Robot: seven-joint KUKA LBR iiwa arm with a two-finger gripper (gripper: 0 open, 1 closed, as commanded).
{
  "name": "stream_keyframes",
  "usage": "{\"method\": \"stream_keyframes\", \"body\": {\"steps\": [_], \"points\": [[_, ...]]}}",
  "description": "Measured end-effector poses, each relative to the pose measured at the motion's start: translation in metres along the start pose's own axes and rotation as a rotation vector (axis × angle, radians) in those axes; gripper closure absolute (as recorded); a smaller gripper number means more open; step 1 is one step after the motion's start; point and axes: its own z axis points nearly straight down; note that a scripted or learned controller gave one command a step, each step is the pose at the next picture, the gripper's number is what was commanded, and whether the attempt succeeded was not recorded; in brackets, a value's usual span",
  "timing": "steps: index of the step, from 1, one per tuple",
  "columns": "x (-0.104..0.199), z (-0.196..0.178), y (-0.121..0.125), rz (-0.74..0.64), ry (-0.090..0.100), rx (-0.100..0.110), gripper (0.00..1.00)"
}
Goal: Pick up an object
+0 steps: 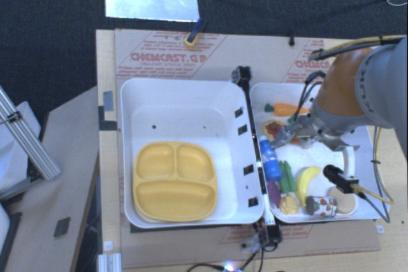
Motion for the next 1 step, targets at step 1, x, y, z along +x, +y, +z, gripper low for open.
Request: {"method": "stream_keyframes", "body": {"steps": [1], "points": [[-0.0004,-0.0125,0.0017,0.0,-0.001,-0.006,1.0]]}}
